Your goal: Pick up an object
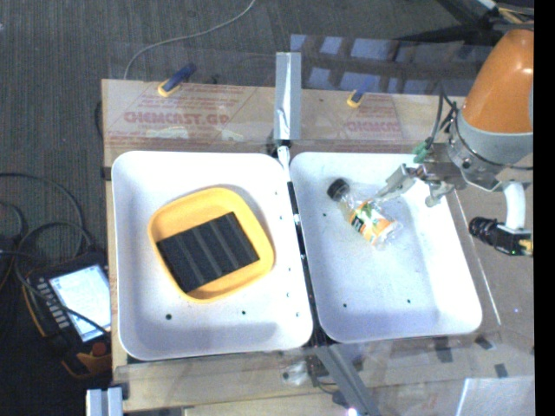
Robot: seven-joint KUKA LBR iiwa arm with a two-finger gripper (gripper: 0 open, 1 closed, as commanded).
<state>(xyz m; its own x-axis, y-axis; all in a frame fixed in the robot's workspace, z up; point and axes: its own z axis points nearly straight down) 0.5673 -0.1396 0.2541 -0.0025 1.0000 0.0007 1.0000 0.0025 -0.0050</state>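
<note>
A clear plastic bottle (369, 216) with a black cap and an orange-and-green label lies on its side in the right bin (416, 302), towards the bin's far half. My gripper (414, 189) hangs over that bin's far right part, just right of the bottle. Its fingers are open with nothing between them, and the left fingertip (395, 185) is close to the bottle's upper side. A yellow dish (166, 217) holding a black ribbed block (209, 250) sits in the middle of the left bin (147, 319).
The bins' raised rims meet along the middle divide (297, 232). A metal post (284, 102) stands behind them. Cardboard with blue and yellow clamps lies at the back. A tablet and cables (69, 297) sit on the floor at left.
</note>
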